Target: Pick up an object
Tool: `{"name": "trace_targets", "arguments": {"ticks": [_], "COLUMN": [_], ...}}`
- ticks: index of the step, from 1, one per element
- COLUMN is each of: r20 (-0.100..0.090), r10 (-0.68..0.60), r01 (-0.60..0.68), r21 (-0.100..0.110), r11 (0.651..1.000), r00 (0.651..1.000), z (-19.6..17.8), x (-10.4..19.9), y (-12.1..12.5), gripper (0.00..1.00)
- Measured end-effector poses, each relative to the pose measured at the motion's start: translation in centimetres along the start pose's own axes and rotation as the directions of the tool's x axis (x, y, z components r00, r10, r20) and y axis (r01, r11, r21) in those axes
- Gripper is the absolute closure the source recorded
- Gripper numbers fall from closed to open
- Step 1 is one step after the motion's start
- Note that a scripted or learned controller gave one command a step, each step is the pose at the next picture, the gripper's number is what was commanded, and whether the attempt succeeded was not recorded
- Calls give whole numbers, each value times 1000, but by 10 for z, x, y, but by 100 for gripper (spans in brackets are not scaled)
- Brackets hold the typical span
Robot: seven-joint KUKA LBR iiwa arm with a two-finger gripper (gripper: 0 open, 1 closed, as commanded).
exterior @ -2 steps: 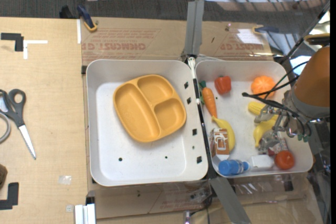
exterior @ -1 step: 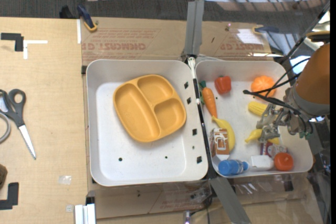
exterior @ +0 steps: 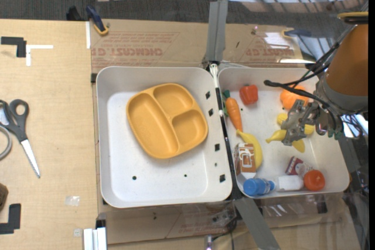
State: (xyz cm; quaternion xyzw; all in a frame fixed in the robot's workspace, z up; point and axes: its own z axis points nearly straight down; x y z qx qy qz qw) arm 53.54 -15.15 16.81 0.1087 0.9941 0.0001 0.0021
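Lying aslant — yellow banana, tip leftward.

plate: matt plastic | bins: smooth plastic | bench: pale wood

Plenty of open floor in the left bin around the yellow divided plate. The right bin is crowded: carrot and banana line the dividing wall, a blue bottle and orange ball block the near edge, and a red pepper sits up top. There's a bare lane through the middle, between banana and gripper.
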Motion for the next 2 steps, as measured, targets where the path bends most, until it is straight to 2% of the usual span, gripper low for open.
{"name": "trace_targets", "arguments": {"ticks": [1,2], "r20": [0,0], "r10": [288,379], "r01": [-288,-379], "r21": [1,1], "r11": [958,925], "r00": [958,925], "z": [75,-36], "x": [-19,-1], "y": [-40,10], "gripper": [100,100]}}
